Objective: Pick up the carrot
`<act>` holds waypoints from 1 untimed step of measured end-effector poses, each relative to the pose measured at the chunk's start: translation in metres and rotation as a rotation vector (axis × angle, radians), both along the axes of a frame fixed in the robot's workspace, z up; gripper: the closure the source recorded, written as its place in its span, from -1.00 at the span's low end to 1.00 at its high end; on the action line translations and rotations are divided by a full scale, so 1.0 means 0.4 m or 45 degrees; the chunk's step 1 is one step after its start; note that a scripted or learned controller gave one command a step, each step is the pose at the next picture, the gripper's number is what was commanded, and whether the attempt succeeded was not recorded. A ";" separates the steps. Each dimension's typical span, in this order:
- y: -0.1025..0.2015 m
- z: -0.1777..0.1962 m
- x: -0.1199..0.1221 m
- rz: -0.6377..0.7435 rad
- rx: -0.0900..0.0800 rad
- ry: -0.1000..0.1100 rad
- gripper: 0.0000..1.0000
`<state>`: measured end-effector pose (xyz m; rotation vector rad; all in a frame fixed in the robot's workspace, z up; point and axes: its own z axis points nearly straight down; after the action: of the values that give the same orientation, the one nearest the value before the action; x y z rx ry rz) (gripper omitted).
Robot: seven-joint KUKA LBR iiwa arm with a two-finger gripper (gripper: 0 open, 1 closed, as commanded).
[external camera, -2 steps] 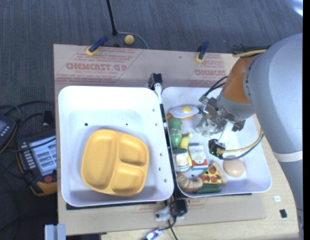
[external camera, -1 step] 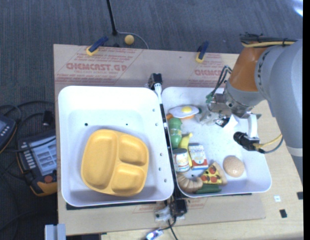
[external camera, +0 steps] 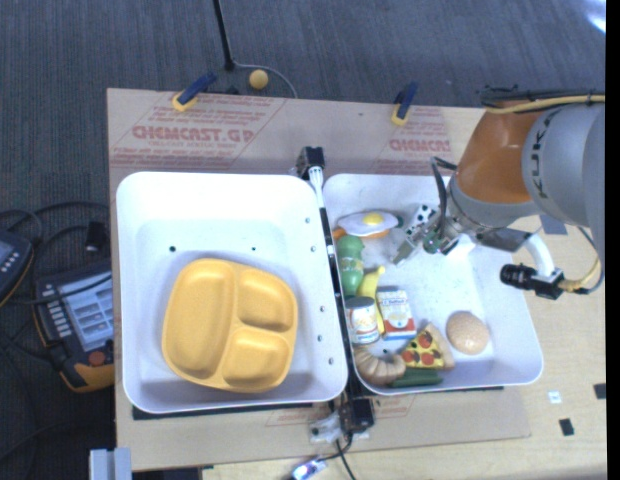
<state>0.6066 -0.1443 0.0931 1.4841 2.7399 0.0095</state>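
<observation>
Two white bins side by side on a cardboard-covered bench. Left bin (external camera: 140,218) holding a yellow divided tray (external camera: 230,323), lower centre of that bin, bare white floor all around it, most along the top. Right bin (external camera: 510,363) crowded down its left wall: fried egg toy (external camera: 368,222) at top, green piece (external camera: 349,252) under it, carrot (external camera: 347,240) apparently the orange bit wedged at the wall between those two, mostly hidden, hard to confirm. Below: small jar (external camera: 363,320), small carton (external camera: 394,311), pizza slice toy (external camera: 424,346), bagel (external camera: 379,367), brown egg (external camera: 468,332) at lower right. Open floor in right bin's middle and right side. Gripper (external camera: 422,236) low in upper middle of right bin, right of fried egg toy, apart from carrot; open or closed: cannot tell. Grey-orange arm (external camera: 510,163) crossing the bin's upper right rim.
</observation>
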 end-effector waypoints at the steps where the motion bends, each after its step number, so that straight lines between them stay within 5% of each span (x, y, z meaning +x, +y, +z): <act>1: -0.110 0.001 -0.045 0.483 -0.007 0.016 1.00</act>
<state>0.5884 -0.1885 0.0933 0.9442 2.9798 0.0002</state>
